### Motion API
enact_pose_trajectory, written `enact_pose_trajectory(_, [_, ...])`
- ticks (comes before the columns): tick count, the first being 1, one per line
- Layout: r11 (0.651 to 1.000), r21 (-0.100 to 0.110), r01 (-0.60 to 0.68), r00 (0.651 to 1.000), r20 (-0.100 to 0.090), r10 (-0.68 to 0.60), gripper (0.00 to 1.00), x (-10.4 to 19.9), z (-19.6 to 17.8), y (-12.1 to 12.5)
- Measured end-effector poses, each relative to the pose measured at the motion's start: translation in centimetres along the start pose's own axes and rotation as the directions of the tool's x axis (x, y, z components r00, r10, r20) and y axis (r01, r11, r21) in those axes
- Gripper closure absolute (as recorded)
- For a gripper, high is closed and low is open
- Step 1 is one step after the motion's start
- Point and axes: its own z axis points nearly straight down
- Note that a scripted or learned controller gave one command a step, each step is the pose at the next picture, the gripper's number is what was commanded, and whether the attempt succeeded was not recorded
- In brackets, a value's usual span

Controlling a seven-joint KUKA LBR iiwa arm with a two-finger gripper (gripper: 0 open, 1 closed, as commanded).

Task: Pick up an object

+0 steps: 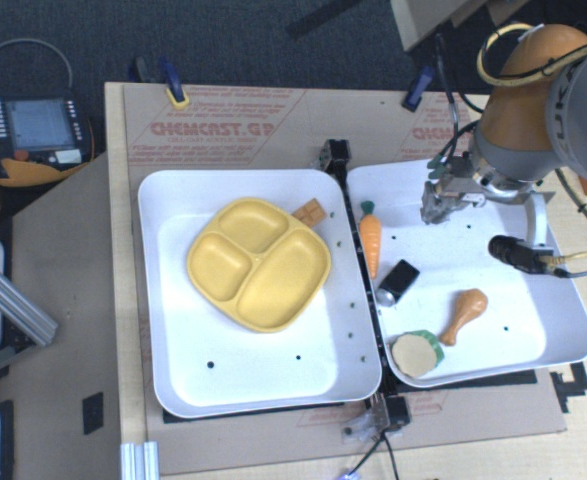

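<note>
We see the tool (441, 204) hanging over the right bin (563, 318), nothing in it. Carrot (370, 242), drumstick (463, 314) and black block (400, 279) sit below; yellow plate (259, 264) fills the left bin (173, 358).

Claw (439, 208): dull grey metal. Bin (563, 318) under it: smooth white plastic, slight sheen. Carrot (370, 241) just left of claw: matt orange plastic. Yellow divided plate (258, 263) far left: glossy plastic. Counter (273, 133): matt brown printed cardboard.

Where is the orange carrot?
The orange toy carrot lies in the right white bin, against its left wall, just above a small black block.
</note>
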Motion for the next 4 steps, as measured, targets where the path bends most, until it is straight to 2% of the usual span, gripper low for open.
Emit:
enact_pose_trajectory(2, [1.000, -0.001, 0.002, 1.000, 0.000, -0.002, 1.00, 0.6, -9.7, -0.1])
enact_pose_trajectory(3, [1.000, 0.008, 0.006, 1.000, -0.004, -0.006, 1.00, 5.5, -10.3, -1.8])
enact_pose_trajectory(4, [1.000, 0.011, 0.006, 1.000, -0.004, -0.006, 1.00, 10.2, -8.7, -3.3])
